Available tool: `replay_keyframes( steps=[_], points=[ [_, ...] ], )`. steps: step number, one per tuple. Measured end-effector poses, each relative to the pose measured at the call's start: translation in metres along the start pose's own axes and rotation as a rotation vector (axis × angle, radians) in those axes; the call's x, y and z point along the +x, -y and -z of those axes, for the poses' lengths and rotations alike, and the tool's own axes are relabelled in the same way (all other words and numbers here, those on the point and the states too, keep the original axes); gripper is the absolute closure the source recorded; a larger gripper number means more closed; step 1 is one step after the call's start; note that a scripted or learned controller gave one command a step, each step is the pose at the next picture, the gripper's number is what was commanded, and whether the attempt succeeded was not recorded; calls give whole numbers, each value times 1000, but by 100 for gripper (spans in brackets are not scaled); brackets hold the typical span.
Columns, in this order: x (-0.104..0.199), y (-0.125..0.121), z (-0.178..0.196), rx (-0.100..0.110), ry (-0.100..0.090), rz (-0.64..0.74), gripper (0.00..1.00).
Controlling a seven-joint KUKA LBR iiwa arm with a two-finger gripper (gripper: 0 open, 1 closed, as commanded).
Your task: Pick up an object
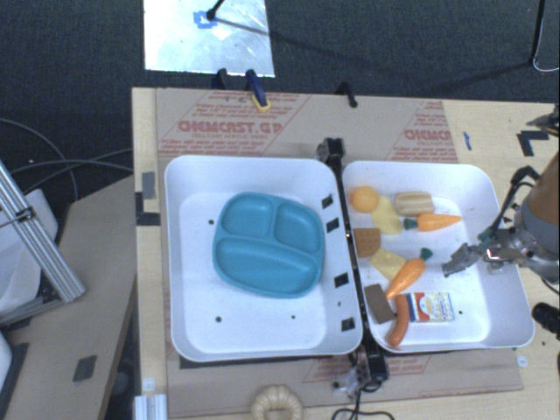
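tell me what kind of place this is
Probably a robotics lab test bench: two white bins on a board, toy food such as a carrot, and a robot arm reaching in.

Two shallow white bins are counted on the desk (pixel 411 121), a left bin (pixel 188 234) and a right bin (pixel 490 261). One blue divided tray (pixel 268 244) is seen in the left bin. In the right bin, two toy carrots are counted, an upper carrot (pixel 435 222) and a lower carrot (pixel 404 277), along with one orange ball (pixel 365 199), one bread roll (pixel 413 203), one sausage (pixel 399 322) and one small printed carton (pixel 430 306). A few brown and yellowish blocks are also seen, their number not clear.
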State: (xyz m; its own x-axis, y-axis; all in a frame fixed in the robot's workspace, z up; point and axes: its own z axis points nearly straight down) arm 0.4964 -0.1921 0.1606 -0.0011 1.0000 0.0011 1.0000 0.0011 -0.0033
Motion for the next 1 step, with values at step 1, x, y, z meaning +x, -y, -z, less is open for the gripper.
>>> replay_keyframes(
  steps=[1],
  points=[
    [10,4,-57,1,-1,1,0]
  ],
)
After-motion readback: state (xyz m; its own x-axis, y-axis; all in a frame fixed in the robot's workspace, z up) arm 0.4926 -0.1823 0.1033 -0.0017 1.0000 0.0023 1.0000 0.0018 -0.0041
